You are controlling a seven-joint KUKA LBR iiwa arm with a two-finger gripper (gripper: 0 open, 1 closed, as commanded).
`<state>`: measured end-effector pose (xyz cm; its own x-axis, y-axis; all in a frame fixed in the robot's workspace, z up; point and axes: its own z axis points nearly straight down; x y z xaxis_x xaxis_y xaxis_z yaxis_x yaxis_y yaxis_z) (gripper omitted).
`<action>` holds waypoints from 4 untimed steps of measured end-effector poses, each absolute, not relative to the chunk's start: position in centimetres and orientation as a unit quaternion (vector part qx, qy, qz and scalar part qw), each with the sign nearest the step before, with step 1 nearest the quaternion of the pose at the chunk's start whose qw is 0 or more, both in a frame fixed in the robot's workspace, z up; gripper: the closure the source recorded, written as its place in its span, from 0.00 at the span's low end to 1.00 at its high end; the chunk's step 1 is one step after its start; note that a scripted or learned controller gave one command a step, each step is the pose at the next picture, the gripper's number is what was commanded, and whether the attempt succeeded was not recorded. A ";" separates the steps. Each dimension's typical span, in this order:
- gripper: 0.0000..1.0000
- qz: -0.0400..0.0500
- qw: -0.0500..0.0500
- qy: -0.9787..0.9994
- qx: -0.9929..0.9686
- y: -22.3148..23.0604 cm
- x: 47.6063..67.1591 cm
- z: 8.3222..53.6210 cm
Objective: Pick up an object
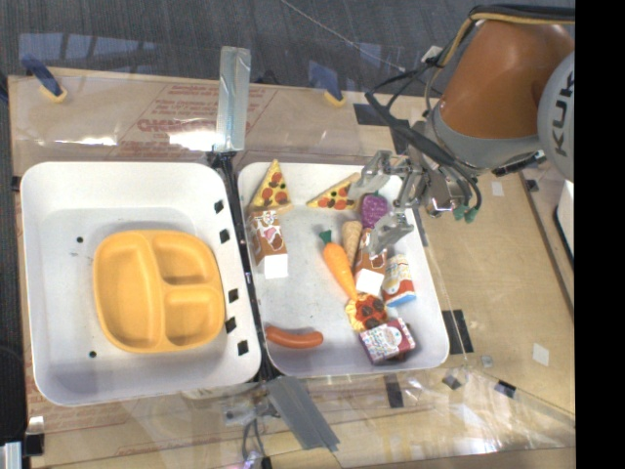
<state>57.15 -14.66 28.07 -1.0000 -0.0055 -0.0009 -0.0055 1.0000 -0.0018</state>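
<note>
Right bin (293,311) holds cluttered toy food; gripper (389,203) sits over far-right cluster. Jaws look parted, nothing between them (hard to confirm). I'd descend straight onto purple piece (374,209), centring fingers clear of carrot (339,268).

The two bins (59,189) look like smooth white plastic; the yellow tray (156,288) is matt plastic (three compartments); the tabletop (508,291) seems pale wood under a glossy clear film; the gripper (391,198) is bare grey metal.
</note>
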 end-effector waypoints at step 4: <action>0.00 0.000 0.003 0.998 -0.060 -18.3 54.1 10.3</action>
